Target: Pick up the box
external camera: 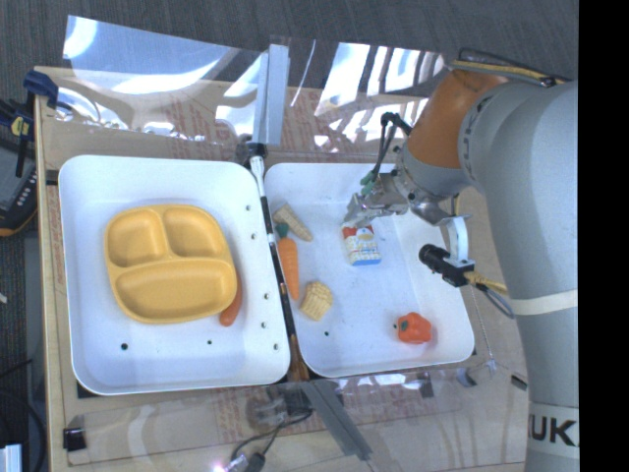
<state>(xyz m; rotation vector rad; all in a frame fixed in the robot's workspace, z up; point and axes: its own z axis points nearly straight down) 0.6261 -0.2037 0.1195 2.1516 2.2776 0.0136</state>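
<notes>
Bench (pixel 147 413) bears 2 white bins: left (pixel 88 342), right (pixel 344 360), side by side.

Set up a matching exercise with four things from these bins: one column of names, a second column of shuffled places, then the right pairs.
Things:
1. yellow divided plate
2. carrot
3. box
4. orange pepper

Places:
A. right bin, near its front right corner
B. right bin, along its left wall
C. left bin, in the middle
D. right bin, just below the gripper

Pairs: 1-C, 2-B, 3-D, 4-A
</notes>
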